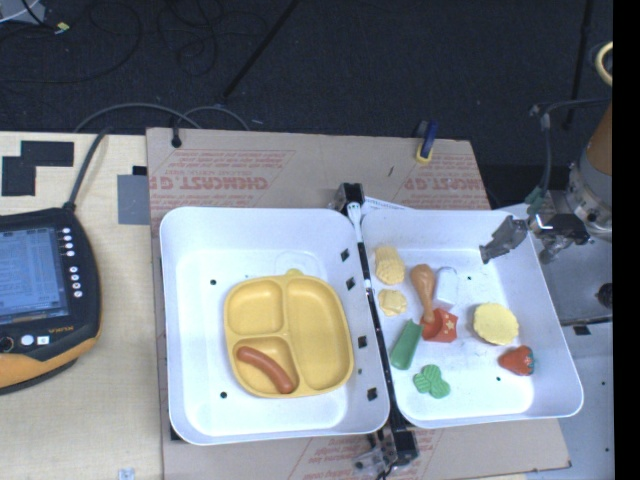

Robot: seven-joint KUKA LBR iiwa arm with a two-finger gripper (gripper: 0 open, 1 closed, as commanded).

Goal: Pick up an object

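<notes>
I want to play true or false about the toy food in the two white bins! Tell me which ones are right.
1. The sausage lies in the yellow tray. True.
2. The yellow tray sits in the right bin. False: it is in the left bin.
3. The drumstick is in the right bin. True.
4. The hand holds the green leaf. False: the green leaf lies on the bin floor, far from the hand.
</notes>
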